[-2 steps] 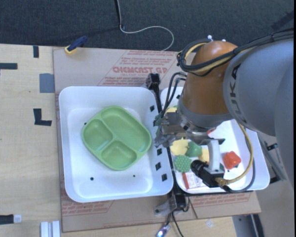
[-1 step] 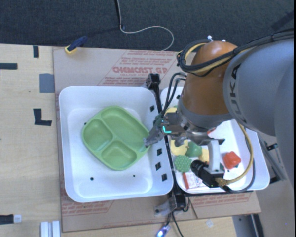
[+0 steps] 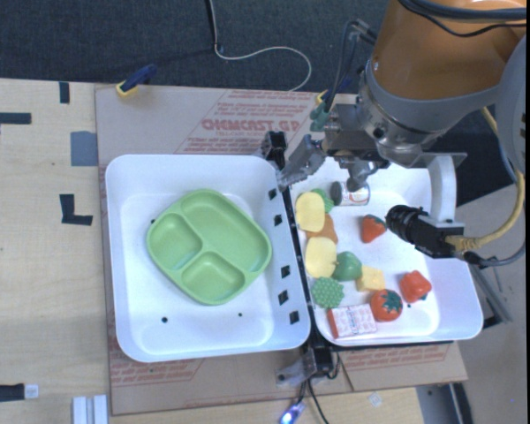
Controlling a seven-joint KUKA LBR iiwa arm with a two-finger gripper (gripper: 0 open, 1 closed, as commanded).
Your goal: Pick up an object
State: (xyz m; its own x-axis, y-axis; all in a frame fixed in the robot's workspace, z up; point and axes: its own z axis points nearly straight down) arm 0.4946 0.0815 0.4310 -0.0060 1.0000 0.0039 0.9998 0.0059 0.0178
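Across the tabletop (image 3: 35, 237), a brown cardboard sheet (image 3: 159, 122) carries two shallow white bins side by side. Arm (image 3: 450, 42) comes in from the right, grey with a broad orange band, and hangs over the upper part of the right bin (image 3: 455, 321).

Left bin (image 3: 132, 325) holds one thing: a green divided tray (image 3: 208, 246), three compartments, lying flat and skewed to the bin walls.

Right bin holds the pickable objects, clustered along its left and lower part:
- two yellow pieces, one (image 3: 310, 211) above the other (image 3: 320, 256), just beside the wall between the bins; an orange piece (image 3: 329, 230) peeks out between them
- green leafy piece (image 3: 347, 266) touching the lower yellow one
- green textured piece (image 3: 327, 292) below that
- small yellow block (image 3: 370, 279)
- red pieces: one (image 3: 373, 229) near the black fitting (image 3: 415, 228) on the arm, one (image 3: 415, 285) further right, one (image 3: 386, 304) with a green top low down
- white card (image 3: 353, 321) with red print, by the front wall

Hand (image 3: 358, 184) sits low over the top of the right bin, just above and right of the upper yellow piece. Cannot tell how far it is spread; the wrist hardware blocks the tips. Nothing visibly held.

Grey cable (image 3: 247, 56) runs over the dark floor (image 3: 88, 16) at top; a yellow-and-blue clip (image 3: 135, 79) lies at the cardboard's upper left corner.
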